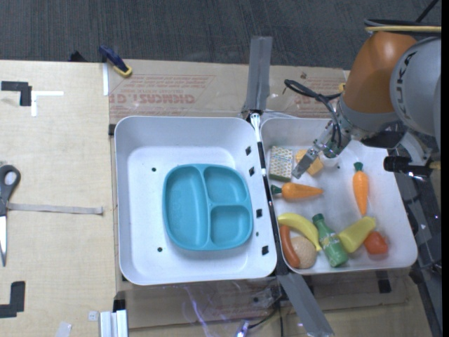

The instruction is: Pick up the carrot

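Best to settle on one target first: two carrots in the right bin (405, 262). Lying carrot (302, 191) rests crosswise near the bin's left wall, green tip toward the divider, just below the gripper (307, 163). Standing-lengthwise carrot (360, 190) lies well to the right, leaf end away from the camera, with bare floor around it.

For the lying carrot, better to come straight down over its thick middle and close across the narrow width, not along the length. Worth keeping off the yellow block (316, 164) and the checked sponge (281, 162) just behind it, and off the banana (300, 227) close in front; likely to slip if pinched at the tapered end.

Reaches in from the right, orange band (375, 72) high over the bin's back corner, wrist angled down and leftward. Hangs low at the yellow block, touching or just above it; cannot tell which. Cannot tell whether open or closed at this slant. Nothing seen clamped. Neither carrot lifted yet.
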`<move>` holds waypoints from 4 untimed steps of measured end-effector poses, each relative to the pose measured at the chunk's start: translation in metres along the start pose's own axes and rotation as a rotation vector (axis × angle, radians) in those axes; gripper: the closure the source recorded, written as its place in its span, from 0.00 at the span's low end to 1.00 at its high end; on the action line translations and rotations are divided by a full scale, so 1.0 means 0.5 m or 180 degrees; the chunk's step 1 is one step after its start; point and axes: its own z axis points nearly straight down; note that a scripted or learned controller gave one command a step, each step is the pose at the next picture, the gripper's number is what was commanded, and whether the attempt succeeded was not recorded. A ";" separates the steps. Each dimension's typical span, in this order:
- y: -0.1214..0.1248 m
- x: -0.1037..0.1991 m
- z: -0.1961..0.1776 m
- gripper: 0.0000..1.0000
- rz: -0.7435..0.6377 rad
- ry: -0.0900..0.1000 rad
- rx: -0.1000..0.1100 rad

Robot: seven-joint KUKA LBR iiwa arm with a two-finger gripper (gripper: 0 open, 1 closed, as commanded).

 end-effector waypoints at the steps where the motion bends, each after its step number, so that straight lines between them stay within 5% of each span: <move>1: 0.012 -0.043 0.079 0.00 0.0914 -0.0011 -0.0015; 2: -0.097 0.014 0.086 0.00 -0.0058 -0.0008 -0.0010; 3: 0.006 0.001 0.089 0.00 0.1562 -0.0001 -0.0003; 4: -0.160 0.042 0.089 0.00 0.1694 0.0001 -0.0003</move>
